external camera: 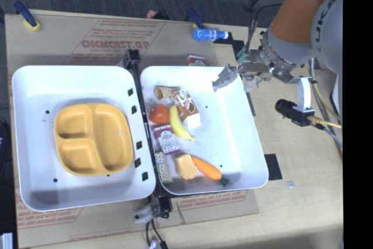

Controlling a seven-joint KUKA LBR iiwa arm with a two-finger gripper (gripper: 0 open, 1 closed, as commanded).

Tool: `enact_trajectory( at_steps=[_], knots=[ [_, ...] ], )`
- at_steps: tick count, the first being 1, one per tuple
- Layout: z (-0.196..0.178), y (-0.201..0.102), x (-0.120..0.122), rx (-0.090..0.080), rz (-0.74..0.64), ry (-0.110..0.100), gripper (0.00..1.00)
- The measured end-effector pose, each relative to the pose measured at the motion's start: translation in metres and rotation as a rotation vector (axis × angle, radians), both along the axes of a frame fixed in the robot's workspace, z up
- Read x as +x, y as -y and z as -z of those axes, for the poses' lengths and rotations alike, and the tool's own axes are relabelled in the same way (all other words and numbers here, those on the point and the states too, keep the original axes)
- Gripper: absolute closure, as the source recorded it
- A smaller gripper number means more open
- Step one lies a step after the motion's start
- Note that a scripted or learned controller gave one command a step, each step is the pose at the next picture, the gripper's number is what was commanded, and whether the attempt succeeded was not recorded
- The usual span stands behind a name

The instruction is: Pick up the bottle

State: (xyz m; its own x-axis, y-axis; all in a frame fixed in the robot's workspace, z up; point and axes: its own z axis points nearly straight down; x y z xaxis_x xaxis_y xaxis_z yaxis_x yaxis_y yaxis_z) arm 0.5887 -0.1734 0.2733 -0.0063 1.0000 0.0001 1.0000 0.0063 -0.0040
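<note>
A small blue bottle with a pale cap lies on its side on the cardboard behind the right bin, outside it. My gripper hangs over that bin's far right corner, below and to the right of the bottle and well apart from it. Its fingers look spread, one grey finger pointing down-left. The gripper is open with nothing between the fingers.
The right bin holds a milk carton, banana, tomato, carrot, a red packet and other small food items. A yellow divided plate lies in the left bin. Blue clamps grip the cardboard's far edge.
</note>
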Motion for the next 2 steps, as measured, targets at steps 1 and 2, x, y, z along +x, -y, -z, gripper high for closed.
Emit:
enact_trajectory(
  at_steps=[1,2],
  knots=[
    [-0.01,-0.001,0.0,0.001,-0.005,-0.002,1.0],
    [0.029,-0.003,-0.044,0.001,-0.089,0.0,1.0]
  ],
)
